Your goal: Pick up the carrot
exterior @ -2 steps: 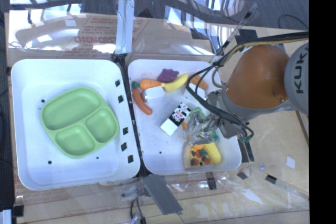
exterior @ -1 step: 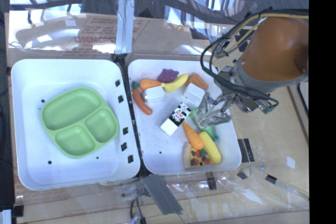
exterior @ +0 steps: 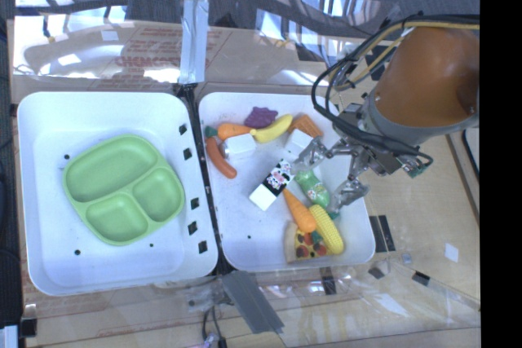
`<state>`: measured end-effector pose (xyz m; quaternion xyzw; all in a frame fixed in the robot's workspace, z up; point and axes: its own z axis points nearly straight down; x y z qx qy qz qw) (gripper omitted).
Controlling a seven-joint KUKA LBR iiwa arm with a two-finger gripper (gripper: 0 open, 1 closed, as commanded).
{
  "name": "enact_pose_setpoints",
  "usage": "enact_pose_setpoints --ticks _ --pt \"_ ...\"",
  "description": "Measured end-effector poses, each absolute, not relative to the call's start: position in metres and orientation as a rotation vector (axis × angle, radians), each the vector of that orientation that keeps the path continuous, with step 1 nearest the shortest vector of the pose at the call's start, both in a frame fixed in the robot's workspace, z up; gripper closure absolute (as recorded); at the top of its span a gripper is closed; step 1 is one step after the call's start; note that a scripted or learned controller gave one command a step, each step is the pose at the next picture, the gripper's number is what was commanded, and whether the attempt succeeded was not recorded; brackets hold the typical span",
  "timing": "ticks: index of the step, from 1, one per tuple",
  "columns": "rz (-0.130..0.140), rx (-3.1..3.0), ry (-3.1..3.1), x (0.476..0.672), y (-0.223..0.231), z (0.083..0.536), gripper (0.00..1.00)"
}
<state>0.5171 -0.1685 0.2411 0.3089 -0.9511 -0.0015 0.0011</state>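
Observation:
The carrot is an orange cone lying in the right bin, its tip pointing up-left, between a milk carton and a yellow corn cob. A green toy lies just above its thick end. My gripper hovers over the bin's right side, above and to the right of the carrot. It is open, one finger near a white block and the other by the bin's right wall. Nothing is between them.
The right bin also holds a banana, purple grapes, a sausage, two other orange toys and a pizza slice. The left bin holds a green divided plate.

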Motion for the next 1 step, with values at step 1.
enact_pose_setpoints --ticks 1 --pt "-0.005 1.062 -2.955 0.4906 -0.1573 0.1038 0.0"
